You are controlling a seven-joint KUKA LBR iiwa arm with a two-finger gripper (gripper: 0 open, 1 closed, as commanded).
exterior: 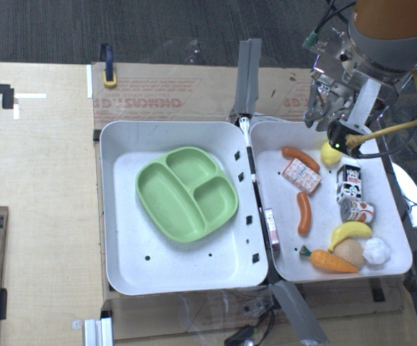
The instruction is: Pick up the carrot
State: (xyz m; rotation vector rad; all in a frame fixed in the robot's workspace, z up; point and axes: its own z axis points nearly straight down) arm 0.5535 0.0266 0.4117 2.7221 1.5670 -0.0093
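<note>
The carrot, orange with a small green tip at its left end, lies on its side at the front edge of the right bin. It rests against a tan round item, just below a banana. My gripper hangs above the far edge of the right bin, well behind the carrot and apart from it. Nothing is seen in its grasp.
The right bin also holds two sausages, a pink packet, a lemon, a small carton, a can and a white ball. A green divided plate lies in the left bin.
</note>
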